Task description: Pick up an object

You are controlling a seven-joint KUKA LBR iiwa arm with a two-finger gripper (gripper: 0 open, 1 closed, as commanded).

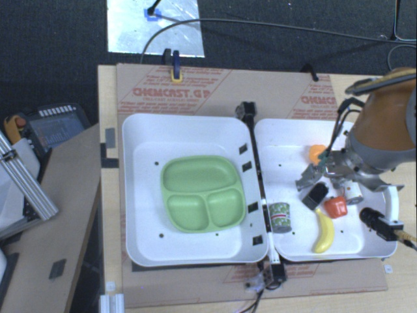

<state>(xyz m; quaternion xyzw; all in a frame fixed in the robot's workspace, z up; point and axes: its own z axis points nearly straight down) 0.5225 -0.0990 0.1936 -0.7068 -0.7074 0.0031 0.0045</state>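
Your gripper is low in the right bin, just above the banana — I cannot tell its state. Nothing looks picked up yet — the lift is left.

Wooden bench, brown printed cardboard sheet on it, two white bins side by side atop.
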